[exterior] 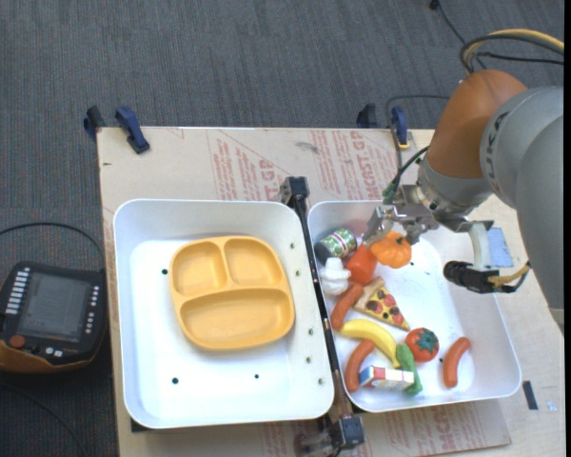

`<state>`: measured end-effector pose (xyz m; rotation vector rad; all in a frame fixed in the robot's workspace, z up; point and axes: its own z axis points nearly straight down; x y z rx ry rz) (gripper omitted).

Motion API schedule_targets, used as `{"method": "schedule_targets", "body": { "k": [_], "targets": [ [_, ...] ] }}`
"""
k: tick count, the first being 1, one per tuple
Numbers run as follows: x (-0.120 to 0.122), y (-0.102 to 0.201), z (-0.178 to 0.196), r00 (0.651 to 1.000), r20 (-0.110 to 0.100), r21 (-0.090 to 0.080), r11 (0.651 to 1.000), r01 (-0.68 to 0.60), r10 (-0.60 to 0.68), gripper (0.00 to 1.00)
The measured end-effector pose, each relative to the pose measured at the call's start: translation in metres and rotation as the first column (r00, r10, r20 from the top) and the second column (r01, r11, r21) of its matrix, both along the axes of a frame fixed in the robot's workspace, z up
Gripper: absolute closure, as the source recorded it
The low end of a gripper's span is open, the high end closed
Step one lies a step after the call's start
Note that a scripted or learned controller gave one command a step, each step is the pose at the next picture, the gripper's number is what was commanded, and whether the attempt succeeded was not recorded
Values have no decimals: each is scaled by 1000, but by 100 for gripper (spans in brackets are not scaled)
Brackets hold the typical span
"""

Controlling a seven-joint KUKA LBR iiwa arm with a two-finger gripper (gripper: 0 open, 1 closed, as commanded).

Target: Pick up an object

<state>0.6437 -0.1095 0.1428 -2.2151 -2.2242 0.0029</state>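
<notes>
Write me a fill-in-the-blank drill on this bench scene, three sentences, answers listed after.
1. The yellow divided plate lies in the ____ bin.
2. The plate has ____ compartments.
3. The toy pizza slice lies in the right bin, right above the yellow toy ____.

Missing words: left; three; banana

Yellow divided tray (233,290), handheld pendant (46,313) — perhaps, blue clamps (130,128)
</notes>
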Motion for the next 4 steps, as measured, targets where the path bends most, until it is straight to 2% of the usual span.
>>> {"method": "schedule_targets", "body": {
  "k": [1,2,3,4],
  "targets": [
    [0,21,2,1000,-1,1,1000,1,-1,100],
    [0,28,11,1000,2,0,1000,0,0,100],
    [1,50,45,1000,3,0,1000,0,0,100],
    [0,22,27,1000,0,0,1000,3,-3,100]
  ]
}}
